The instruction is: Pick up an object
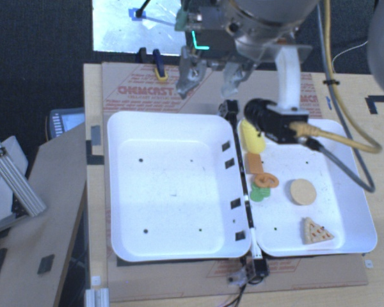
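While the gripper [208, 77] hangs high over the far rim, fingers apart on nothing | targets lie in right bin [352, 190]: banana [252, 137], cookie [302, 191], cracker wedge [316, 231] | advice: choose the cookie, well apart from neighbours, descend straight.

white bins [173, 123] — yellow banana [253, 137], tan disc [302, 192]

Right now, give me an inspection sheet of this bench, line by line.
Surface: left bin bare; right bin holds items.
Job's things: yellow piece, orange block, orange ring, green piece, tan disc, tan wedge.
Clutter: black clips on the divider.
Grippers: gripper above the bins' far edge, nothing between its fingers.
Cables: yellow cable; grey cable.
Surroundings: cardboard sheet, aluminium rail.
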Motion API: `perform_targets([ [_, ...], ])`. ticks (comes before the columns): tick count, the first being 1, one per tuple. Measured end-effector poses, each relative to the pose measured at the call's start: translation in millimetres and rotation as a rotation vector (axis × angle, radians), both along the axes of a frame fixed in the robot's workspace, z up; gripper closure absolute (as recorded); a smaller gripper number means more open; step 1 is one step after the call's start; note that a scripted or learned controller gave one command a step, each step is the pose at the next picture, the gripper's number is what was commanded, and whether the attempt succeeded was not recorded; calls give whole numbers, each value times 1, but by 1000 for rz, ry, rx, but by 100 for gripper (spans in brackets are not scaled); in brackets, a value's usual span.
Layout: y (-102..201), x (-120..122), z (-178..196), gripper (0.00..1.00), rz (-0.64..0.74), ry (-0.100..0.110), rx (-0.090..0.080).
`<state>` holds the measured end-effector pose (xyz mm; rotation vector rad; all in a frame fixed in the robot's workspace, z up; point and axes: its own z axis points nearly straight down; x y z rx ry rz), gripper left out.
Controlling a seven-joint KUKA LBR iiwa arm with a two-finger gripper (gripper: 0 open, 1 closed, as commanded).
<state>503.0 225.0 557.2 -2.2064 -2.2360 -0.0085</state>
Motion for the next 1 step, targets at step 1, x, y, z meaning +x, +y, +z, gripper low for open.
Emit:
perform_targets([
  [1,0,0,12,100,3,-2,2],
])
